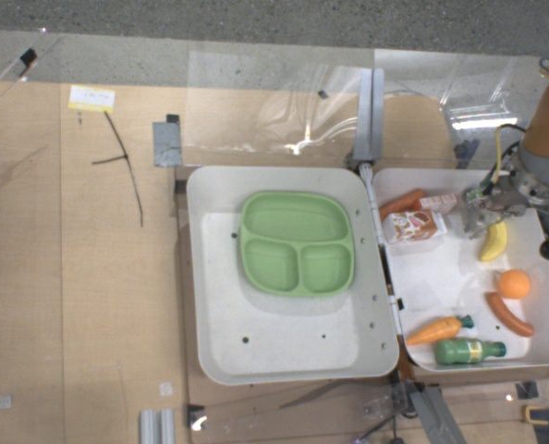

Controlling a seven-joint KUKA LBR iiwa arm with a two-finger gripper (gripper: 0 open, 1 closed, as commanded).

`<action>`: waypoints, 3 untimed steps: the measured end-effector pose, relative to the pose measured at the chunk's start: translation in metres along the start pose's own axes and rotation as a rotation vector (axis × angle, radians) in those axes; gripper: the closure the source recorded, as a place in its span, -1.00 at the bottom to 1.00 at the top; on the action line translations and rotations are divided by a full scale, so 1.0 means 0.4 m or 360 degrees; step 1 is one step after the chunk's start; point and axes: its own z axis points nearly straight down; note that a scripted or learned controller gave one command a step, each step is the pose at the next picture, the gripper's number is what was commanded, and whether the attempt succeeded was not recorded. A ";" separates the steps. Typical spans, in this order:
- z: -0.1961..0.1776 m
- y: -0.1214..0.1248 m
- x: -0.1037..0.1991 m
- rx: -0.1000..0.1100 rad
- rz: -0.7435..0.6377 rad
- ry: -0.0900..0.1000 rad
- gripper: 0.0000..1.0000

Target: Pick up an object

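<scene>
I see my end effector (485, 213) just above-left of the banana (494, 240), which lies nearly upright; finger state unclear.

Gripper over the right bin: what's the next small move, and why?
Probably a short drop straight down onto the banana. The gripper hangs just above the banana's upper end in the right bin, with nothing seen between its fingers. The banana lies apart from the orange and the snack packet, so a short descent looks uncluttered.
</scene>
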 end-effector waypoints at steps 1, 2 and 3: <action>-0.201 0.030 0.163 -0.0176 -0.0197 -0.0068 1.00; -0.199 0.030 0.163 -0.0174 -0.0197 -0.0067 -1.00; -0.078 0.070 0.051 -0.0203 -0.0266 -0.0085 -1.00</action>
